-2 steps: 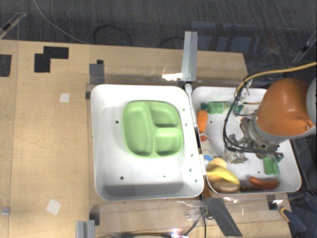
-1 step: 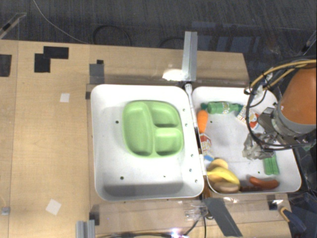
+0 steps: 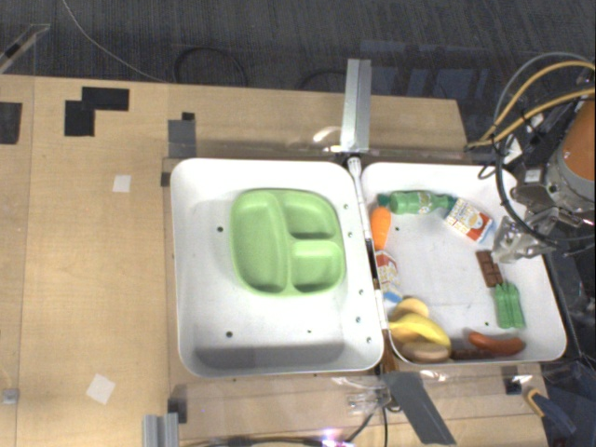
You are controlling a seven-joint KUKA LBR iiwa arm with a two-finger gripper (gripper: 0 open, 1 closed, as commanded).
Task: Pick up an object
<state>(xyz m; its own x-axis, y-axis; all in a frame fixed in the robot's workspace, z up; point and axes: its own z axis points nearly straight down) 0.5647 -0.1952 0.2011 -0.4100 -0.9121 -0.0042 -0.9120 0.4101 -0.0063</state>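
Note:
The right bin holds several objects. A green bottle lies at its far edge beside an orange carrot and a small white and red carton. A brown bar and a green piece lie near the right wall. A red sausage, yellow bananas and a tan bun sit along the near edge. A red and white packet lies by the divider. My gripper hangs over the bin's right rim, just right of the carton and above the brown bar, with nothing seen in it.
The left bin holds a green divided plate. A metal post stands behind the wall between the bins. Yellow and black cables loop above the arm at the right. Wooden bench surface lies to the left.

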